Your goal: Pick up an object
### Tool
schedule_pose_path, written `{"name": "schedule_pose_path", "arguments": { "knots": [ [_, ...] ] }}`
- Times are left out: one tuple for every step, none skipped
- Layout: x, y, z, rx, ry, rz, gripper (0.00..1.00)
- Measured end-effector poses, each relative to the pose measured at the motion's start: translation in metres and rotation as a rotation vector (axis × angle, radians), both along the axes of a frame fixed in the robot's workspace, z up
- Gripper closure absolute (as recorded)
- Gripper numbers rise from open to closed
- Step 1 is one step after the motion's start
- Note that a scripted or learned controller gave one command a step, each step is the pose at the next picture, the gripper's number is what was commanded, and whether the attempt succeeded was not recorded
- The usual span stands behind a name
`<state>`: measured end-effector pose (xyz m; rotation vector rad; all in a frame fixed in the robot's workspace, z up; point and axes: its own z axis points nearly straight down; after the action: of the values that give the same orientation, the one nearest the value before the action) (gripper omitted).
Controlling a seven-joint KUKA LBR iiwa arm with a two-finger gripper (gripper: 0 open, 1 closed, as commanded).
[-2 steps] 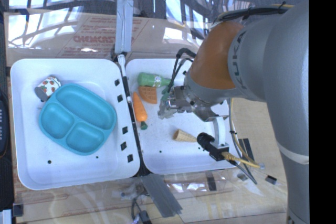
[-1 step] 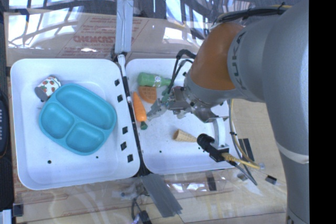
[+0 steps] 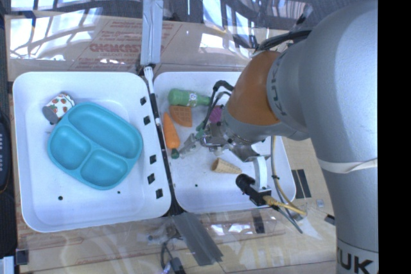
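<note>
Claw (image 3: 191,144) low in right bin (image 3: 192,202), just right of carrot (image 3: 170,131), level with carrot's lower end. Claw opening: cannot tell, blurred and half under the wrist. Hold on anything: cannot tell either. Carrot flat on bin floor, lengthwise beside bin's left wall, dark green tip at lower end. Just up-right of carrot: orange waffle-like slice (image 3: 182,115), touching or nearly so. Farther above carrot: green bottle (image 3: 186,98) on its side. Right of carrot, past claw: small magenta item (image 3: 216,116), partly hidden by arm. Down-right of carrot: ice cream cone (image 3: 225,167) lying flat. Left of carrot, across the divider, in left bin (image 3: 26,202): blue three-section plate (image 3: 95,144). Far up-left of carrot: spotted round item (image 3: 61,104) at plate's rim.
</note>
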<state>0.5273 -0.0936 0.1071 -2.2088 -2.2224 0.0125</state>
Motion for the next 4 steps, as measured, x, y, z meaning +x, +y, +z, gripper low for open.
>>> {"name": "schedule_pose_path", "arguments": {
  "knots": [
    [0.022,0.001,-0.016,-0.002,-0.008,0.001,0.00],
    [0.022,0.002,-0.007,0.000,-0.007,0.004,1.00],
    [0.022,0.002,-0.007,-0.001,-0.007,0.005,0.00],
    [0.022,0.002,0.003,0.001,-0.005,0.008,1.00]
  ]
}}
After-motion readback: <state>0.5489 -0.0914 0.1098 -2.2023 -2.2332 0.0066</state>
